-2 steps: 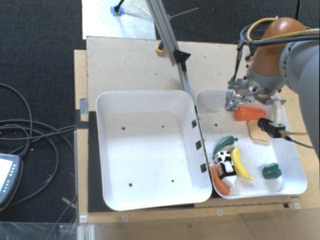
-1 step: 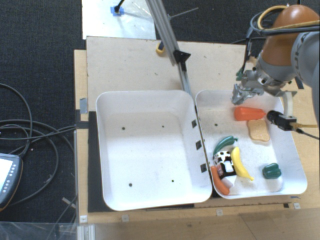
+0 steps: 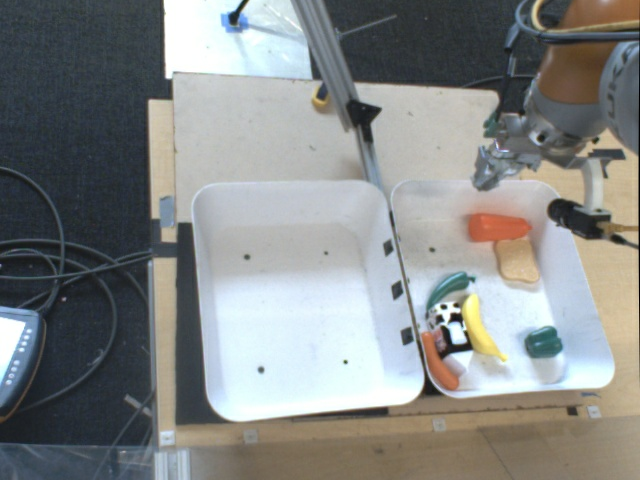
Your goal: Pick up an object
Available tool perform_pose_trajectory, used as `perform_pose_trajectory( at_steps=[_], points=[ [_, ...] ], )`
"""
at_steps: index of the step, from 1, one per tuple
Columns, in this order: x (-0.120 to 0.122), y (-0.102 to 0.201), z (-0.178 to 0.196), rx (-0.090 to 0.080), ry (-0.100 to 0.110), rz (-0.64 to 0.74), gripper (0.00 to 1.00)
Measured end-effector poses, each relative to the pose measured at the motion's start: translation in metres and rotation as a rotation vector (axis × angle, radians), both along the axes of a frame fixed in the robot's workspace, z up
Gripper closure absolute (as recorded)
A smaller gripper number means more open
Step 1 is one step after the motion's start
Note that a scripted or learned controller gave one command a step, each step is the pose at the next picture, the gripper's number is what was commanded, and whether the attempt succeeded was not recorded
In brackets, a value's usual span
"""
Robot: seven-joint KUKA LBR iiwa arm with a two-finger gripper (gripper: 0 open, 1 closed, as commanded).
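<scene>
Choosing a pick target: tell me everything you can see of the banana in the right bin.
The banana is a small, glossy yellow toy, plastic by its look, curved and lying flat in the right bin, near its front. Its upper end sits beside a black-and-white object. The gripper hangs far from it, over the bin's back rim.

The gripper point(image 3: 490, 171) hung over the right bin's far rim point(image 3: 470, 181), nothing between it and the bare floor just below. Nearest beneath lay an orange carrot point(image 3: 497, 228), then a bread slice point(image 3: 517, 261). Farther down, the banana point(image 3: 482, 328), green pepper point(image 3: 543, 342) and other toys crowded the near end.
</scene>
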State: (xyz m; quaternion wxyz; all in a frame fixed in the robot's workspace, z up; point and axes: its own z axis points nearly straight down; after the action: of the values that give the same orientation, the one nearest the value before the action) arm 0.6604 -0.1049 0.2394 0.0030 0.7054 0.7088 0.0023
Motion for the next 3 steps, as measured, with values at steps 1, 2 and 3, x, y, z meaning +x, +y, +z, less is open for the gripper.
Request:
perform_pose_trajectory(
  at_steps=[1, 2, 3],
  points=[
    [-0.01, 0.049, 0.0, 0.002, 0.007, 0.004, 1.0],
    [-0.006, 0.093, -0.004, 0.003, 0.006, 0.005, 1.0],
    [0.004, 0.151, -0.004, 0.004, 0.004, 0.006, 1.0]
  ],
)
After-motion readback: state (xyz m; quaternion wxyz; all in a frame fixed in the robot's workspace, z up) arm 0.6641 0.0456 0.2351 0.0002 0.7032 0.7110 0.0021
